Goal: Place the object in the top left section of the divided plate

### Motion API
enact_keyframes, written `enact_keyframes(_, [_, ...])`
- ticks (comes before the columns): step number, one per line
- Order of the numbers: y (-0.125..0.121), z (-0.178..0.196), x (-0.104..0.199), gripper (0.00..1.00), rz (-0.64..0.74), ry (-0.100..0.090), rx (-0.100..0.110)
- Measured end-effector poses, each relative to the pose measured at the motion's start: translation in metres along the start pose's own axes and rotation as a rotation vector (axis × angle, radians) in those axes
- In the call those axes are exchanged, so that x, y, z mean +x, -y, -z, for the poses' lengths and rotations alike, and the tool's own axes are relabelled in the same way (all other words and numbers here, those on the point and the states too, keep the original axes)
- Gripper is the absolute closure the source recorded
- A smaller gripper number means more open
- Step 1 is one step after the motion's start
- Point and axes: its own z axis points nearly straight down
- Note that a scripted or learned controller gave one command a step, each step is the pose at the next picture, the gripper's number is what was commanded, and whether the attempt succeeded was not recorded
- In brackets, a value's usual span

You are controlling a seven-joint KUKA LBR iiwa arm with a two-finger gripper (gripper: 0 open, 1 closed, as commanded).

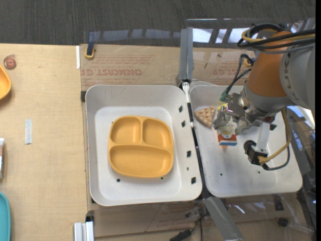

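Orange divided plate [141, 147] lies flat in left bin [95, 134]; pizza slice [204, 116] in right bin [281, 177].

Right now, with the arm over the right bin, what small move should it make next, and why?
Probably a short descent onto a toy. The gripper hovers in the right white bin, above a small red, white and blue carton and beside a tan pizza-slice toy. The orange divided plate in the left white bin awaits an object.

Arm [293, 59]: grey KUKA reaching in from the right, bent low.
Orange band [266, 79]: sits just above the wrist, catching the light.
Wrist [253, 112]: angled down and toward the left.
Gripper [224, 119]: pointing downward at the arm's left end.
Cables [273, 157]: black and yellow, looping under the wrist.
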Motion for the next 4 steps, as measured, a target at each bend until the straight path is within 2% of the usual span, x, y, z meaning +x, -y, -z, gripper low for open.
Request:
enact_keyframes(1, [0.016, 0.052, 0.065, 1.0, 0.134, -0.001, -0.001])
enact_keyframes(2, [0.022, 0.104, 0.131, 1.0, 0.146, 0.001, -0.001])
enact_keyframes(3, [0.037, 0.089, 0.18, 1.0, 0.173, 0.002, 0.0])
enact_keyframes(4, [-0.003, 0.036, 0.243, 1.0, 0.277, 0.001, -0.002])
